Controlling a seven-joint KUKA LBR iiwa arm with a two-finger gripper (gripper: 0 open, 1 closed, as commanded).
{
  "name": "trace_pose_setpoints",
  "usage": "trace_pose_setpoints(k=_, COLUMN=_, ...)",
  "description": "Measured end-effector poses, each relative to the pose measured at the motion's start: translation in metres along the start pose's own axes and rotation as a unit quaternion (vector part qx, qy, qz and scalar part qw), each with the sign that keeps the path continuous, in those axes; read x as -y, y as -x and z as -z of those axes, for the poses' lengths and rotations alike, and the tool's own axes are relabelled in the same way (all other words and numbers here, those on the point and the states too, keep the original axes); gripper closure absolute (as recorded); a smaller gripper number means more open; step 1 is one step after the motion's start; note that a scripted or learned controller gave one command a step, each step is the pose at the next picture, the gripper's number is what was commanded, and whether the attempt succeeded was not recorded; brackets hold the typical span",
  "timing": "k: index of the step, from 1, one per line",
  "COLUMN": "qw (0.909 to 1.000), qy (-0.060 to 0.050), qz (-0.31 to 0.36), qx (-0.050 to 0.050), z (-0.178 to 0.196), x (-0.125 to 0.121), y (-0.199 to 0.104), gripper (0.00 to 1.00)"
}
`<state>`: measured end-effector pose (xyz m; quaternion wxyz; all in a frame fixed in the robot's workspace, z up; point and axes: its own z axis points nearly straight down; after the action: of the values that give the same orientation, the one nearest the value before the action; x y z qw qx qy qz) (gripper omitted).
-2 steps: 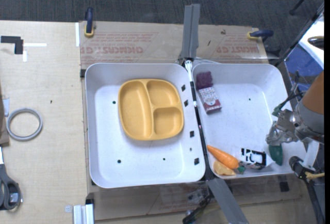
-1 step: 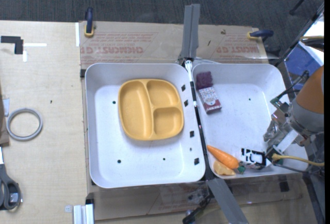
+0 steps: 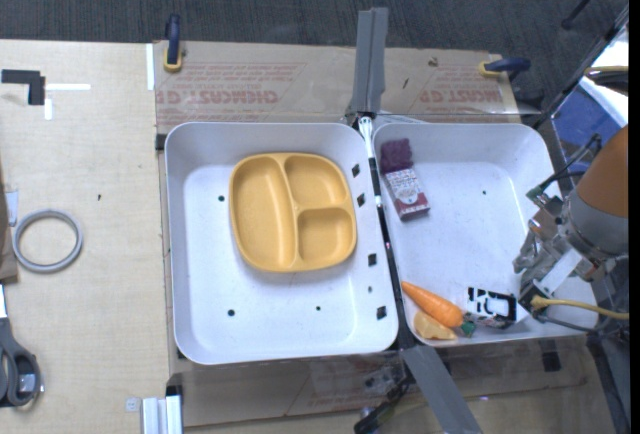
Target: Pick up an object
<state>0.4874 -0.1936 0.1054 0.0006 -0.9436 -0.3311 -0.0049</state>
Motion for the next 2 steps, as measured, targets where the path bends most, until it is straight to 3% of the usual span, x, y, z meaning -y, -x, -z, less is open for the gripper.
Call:
trace_pose_setpoints(k=1, qw=0.9729, qy=-0.001, qz=-0.231, qx=0.004, z=-0.013, x=0.023, y=-0.008, gripper=1.00)
trace_pose_setpoints(k=2, qw=0.9743, qy=-0.017, qz=-0.225, qx=0.002, z=-0.015, x=-0.005, y=0.013, gripper=1.00)
